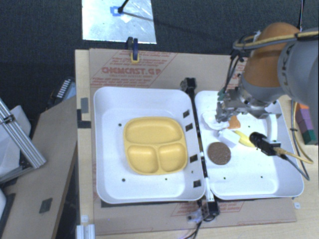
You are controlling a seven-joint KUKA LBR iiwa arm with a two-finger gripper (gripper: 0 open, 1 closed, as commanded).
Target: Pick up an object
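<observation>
"Several small things lie in the right bin (249, 180), at the right of the frame," says the first. "Where is the gripper?"

"The gripper (223, 116) is low over the upper left part of this bin, close above a white piece (212, 124) and an orange piece (234, 121). Whether it is open or closed cannot be told, and nothing is seen held in it."

"And the other things?"

"A yellow piece (243, 139) lies just to the right, and a brown disc (219, 153) lower in the frame. The left bin (107, 133) bears a yellow tray (152, 144)."

"How will the white piece handle?"

"Probably light and stiff, with a smooth surface that may slip. It lies flat on the floor of the bin, so a hold across its narrow width, at the edge, seems best. The orange piece is just beside it, touching or not cannot be told, and it may be pushed away or come along."
</observation>
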